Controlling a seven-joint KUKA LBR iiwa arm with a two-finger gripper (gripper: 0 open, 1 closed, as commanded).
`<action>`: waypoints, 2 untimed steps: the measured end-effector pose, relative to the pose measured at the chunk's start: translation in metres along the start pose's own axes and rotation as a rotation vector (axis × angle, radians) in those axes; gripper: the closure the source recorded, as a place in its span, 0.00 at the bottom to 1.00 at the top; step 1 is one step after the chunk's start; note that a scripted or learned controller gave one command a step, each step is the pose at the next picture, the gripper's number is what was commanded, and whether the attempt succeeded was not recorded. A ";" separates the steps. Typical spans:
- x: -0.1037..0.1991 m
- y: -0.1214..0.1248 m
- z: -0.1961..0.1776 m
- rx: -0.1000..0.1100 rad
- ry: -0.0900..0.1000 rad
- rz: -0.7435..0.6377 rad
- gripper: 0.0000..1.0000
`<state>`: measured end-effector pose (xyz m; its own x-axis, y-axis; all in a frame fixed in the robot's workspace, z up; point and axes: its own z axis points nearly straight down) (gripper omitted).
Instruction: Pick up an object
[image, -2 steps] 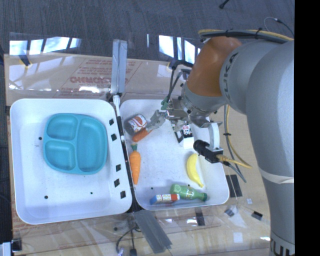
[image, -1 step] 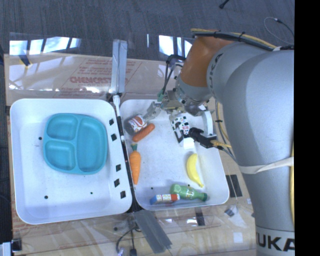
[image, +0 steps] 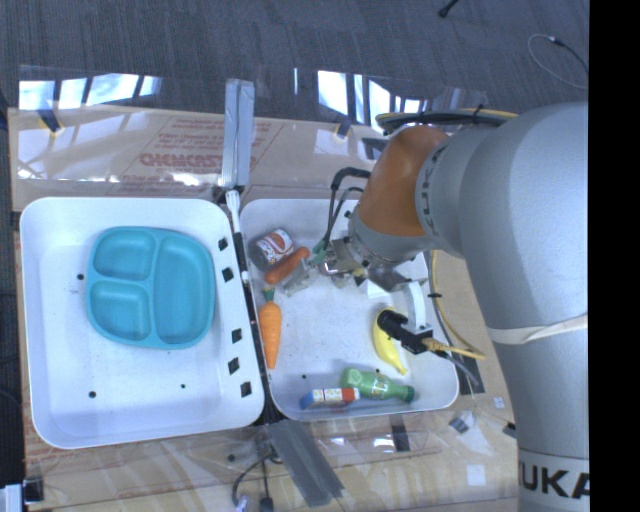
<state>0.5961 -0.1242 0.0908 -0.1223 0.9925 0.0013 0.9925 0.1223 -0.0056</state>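
Hot dog (image: 287, 266) just left of gripper (image: 335, 258), near right bin's (image: 330, 340) top-left corner, long axis slanting up toward gripper. Gripper grip: cannot tell. Carrot (image: 270, 335) below-left, upright. Banana (image: 390, 345) below-right. Green bottle (image: 378, 386) farther below, lying sideways. Blue tray (image: 152, 286) far left.

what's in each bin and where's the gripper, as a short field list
left bin: blue divided plate
right bin: carrot, can, sausage, banana, green bottle, marker
carrot: by the left wall, pointing to the near edge
green bottle: lying along the near wall
gripper: low over the right bin's far part, beside the sausage
arm: reaches in from the right
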 end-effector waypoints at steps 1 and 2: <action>-0.022 0.059 -0.002 -0.004 -0.001 -0.092 0.00; 0.016 0.062 0.000 0.002 0.000 -0.132 0.00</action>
<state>0.6554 -0.1012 0.0905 -0.2518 0.9678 0.0019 0.9678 0.2518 -0.0074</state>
